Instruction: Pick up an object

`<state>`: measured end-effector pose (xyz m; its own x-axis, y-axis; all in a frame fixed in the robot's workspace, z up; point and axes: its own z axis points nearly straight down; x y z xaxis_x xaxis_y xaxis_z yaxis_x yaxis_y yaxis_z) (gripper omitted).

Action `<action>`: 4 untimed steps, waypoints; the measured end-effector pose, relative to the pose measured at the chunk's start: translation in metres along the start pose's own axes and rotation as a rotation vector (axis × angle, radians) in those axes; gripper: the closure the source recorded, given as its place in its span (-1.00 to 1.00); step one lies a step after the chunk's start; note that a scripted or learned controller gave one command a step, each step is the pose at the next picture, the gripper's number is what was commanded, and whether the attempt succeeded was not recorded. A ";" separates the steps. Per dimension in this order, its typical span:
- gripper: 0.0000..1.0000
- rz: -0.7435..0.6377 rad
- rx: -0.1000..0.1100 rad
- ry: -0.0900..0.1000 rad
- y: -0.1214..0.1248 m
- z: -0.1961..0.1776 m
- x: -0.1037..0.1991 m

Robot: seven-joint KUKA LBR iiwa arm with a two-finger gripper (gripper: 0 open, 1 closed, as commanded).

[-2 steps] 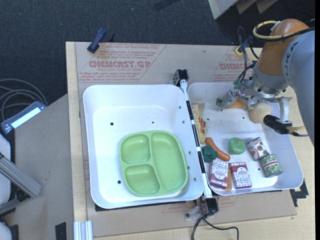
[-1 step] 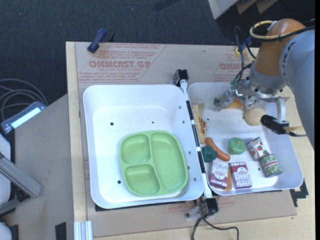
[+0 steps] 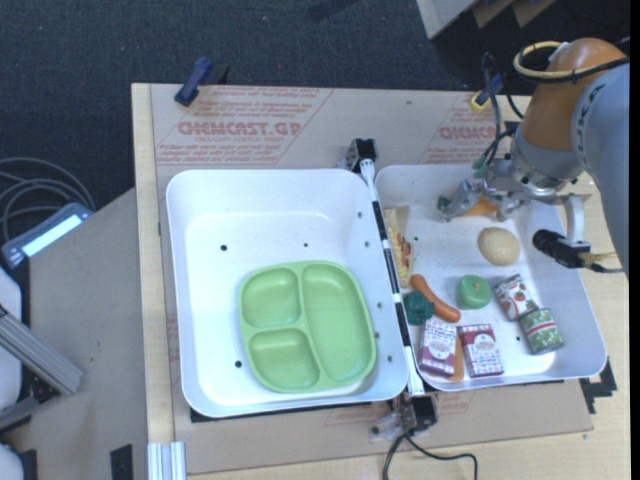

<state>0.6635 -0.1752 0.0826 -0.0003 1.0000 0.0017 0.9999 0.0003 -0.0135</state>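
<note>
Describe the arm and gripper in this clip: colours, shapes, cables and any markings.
The arm is a rounded grey body with an orange band above the wrist. A yellowish cable loop sits by the band, and dark cables run alongside it. A black cylindrical part sticks out below the wrist. The gripper is small, grey and metallic. No markings are legible.

Dark carpet floor [image 3: 150,28] around bench [image 3: 260,118]
</note>
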 end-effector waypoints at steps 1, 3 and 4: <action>-1.00 -0.004 -0.011 0.008 -0.066 -0.002 -0.044; -1.00 -0.005 -0.022 0.005 -0.063 -0.016 -0.044; -1.00 0.001 -0.010 -0.001 0.004 -0.007 0.025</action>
<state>0.6674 -0.1499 0.0895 0.0011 1.0000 0.0010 1.0000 -0.0011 -0.0032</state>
